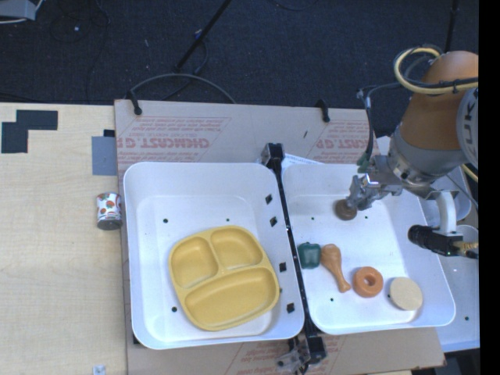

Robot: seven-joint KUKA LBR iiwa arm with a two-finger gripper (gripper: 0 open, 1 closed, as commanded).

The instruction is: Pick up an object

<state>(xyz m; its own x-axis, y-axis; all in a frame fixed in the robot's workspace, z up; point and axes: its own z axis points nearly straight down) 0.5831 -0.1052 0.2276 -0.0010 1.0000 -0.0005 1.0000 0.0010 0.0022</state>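
My gripper (358, 195) hangs over the back part of the right bin (437, 303), reaching in from the right. A small brown round object (344, 210) lies on the bin floor right at its tip; I cannot tell whether they touch. Toward the front of that bin lie a green toy pepper (309, 255), a tan drumstick (336, 265), an orange donut (367, 281) and a beige round cookie (405, 293).
The left bin (148, 201) holds a yellow divided plate (224, 276). A small patterned can (108, 210) lies on the bench left of the bins. A black divider (283, 217) runs between the two bins.
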